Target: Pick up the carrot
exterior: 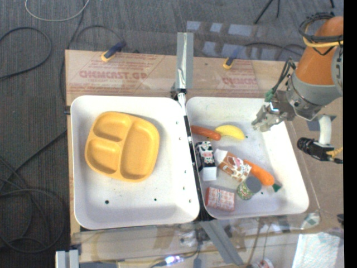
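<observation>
While the carrot (261, 173) lies binned, the jaws (268, 118) hover apart.

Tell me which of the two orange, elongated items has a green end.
The carrot near the right bin's right wall; the other orange piece beside the banana lacks green.

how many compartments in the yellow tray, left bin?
3. The yellow tray in the left bin has one across its upper left, one below that at its lower left, and one larger down its right side. Nothing lies in them.
</observation>
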### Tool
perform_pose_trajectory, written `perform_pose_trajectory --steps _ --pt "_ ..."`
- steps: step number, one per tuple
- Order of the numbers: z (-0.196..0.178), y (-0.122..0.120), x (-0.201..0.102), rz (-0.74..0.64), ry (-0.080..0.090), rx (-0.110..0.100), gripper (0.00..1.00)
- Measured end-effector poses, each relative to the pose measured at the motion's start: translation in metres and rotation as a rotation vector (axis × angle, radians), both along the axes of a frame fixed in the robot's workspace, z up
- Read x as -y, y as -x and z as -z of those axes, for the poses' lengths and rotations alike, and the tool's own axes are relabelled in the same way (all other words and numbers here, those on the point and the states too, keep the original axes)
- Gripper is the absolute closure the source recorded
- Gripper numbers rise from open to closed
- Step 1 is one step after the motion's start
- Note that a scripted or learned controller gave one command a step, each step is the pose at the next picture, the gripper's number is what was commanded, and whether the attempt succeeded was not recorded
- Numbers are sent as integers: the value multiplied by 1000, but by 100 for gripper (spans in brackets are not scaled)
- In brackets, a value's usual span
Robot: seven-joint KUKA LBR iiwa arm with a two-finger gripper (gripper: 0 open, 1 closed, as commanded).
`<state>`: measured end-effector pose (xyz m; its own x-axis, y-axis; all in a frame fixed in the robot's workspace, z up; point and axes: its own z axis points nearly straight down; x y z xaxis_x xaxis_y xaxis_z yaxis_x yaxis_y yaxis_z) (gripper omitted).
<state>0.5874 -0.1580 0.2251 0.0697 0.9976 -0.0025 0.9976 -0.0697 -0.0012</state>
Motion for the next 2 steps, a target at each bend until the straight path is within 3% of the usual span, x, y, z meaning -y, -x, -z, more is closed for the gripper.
perform_pose_trajectory --steps 1,2 --pt "0 0 0 1 0 -1 0" --pt "117 43 52 -15 -5 1 0"
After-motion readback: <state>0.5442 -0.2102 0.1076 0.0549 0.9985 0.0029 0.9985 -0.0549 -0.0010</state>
